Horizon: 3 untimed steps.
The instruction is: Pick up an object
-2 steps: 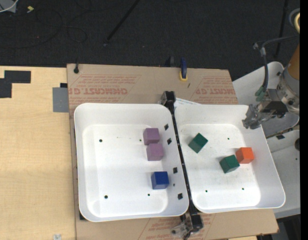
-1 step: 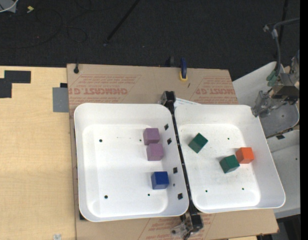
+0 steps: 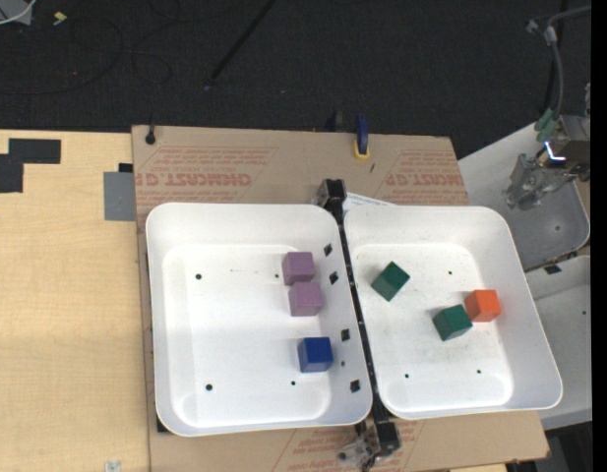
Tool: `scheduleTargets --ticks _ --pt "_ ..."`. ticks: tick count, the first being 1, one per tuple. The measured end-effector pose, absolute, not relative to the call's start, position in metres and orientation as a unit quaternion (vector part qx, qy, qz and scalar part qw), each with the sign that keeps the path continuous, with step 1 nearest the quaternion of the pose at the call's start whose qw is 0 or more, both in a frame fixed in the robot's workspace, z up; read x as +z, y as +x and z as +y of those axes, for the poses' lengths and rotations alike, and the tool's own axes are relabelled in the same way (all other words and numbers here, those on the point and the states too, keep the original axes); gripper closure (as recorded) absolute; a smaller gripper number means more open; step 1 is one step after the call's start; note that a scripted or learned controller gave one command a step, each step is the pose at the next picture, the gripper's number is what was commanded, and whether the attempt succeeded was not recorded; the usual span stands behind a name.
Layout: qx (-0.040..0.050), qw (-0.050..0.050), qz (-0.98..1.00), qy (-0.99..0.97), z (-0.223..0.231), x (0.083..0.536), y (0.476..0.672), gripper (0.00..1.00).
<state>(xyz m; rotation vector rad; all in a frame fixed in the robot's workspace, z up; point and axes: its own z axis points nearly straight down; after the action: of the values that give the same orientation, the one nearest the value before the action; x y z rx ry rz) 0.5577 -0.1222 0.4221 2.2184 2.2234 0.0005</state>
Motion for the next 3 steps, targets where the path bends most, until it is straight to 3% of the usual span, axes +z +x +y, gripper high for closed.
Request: scheduleTargets --ticks 1,3 --pt "0.0001 0.001 0.708 0.706 -0.12 0.449 0.585 1.0" --pt "-0.0001 0.0 0.708 0.707 -0.13 0.509 0.574 1.0"
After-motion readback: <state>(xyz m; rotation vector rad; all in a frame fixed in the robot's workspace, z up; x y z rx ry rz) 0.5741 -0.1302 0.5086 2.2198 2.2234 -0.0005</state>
